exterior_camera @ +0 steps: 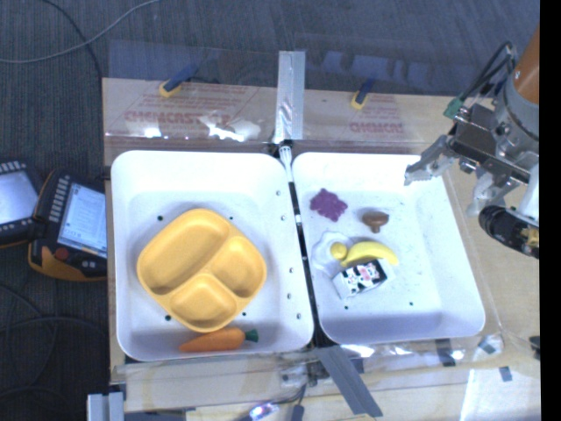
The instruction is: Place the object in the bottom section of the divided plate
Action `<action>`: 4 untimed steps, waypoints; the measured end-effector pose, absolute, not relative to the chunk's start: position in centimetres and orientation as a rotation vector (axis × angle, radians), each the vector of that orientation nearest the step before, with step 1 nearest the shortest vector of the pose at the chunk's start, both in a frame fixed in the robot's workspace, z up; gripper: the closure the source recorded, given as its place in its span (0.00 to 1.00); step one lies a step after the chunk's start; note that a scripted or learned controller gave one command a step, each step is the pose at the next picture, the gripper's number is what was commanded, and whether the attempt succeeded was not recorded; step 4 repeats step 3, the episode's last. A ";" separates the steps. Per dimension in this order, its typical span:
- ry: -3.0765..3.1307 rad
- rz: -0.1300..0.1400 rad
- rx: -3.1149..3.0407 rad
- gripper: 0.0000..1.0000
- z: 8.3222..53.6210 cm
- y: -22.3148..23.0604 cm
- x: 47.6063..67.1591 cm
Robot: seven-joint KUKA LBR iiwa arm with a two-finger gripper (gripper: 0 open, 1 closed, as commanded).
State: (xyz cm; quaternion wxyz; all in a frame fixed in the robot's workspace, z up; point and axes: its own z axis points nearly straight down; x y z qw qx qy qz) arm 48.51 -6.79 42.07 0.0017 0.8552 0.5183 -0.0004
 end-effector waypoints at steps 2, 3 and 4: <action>1.620 -0.008 2.695 0.00 23.4 0.5 49.8; 1.687 -0.006 2.651 0.00 25.2 -5.9 54.3; 1.687 -0.006 2.651 0.00 25.2 -5.9 54.3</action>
